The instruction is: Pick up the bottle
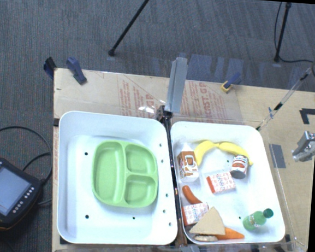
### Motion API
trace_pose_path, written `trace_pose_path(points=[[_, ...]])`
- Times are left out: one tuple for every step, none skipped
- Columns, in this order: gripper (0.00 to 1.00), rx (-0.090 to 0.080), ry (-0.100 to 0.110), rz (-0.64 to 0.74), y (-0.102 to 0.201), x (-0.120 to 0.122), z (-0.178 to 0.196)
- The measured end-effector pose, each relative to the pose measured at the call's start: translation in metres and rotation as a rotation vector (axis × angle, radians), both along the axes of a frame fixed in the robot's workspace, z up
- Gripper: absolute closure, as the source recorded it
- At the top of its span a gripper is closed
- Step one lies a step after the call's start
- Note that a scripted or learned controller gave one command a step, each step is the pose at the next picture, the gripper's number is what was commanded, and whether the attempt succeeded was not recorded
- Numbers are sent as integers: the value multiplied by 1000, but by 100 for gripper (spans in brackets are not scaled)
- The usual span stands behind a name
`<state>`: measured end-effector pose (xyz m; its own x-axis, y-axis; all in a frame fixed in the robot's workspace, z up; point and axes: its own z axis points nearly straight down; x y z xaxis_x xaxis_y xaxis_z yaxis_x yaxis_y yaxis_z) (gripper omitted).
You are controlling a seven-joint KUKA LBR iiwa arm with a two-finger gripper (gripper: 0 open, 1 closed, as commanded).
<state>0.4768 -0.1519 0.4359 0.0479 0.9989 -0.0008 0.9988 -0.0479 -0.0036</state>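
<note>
Sandwich (210,223) crowds the bin's 6 o'clock; bottle (257,220) lies clear at 4; pincer (305,146) far off, state unreadable.

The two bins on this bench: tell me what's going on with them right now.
Nothing is being handled yet. The gripper sits at the far right edge of the view, outside the right bin and clear of its contents. The green bottle lies on its side near that bin's front right corner, untouched. Around it are a banana, a small can, a few cartons, a sausage, a sandwich and a carrot. The left bin holds a green divided plate.
</note>
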Motion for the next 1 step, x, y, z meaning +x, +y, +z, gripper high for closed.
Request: trace_pose_path(points=[[100, 0, -2, 67, -12, 1, 0]])
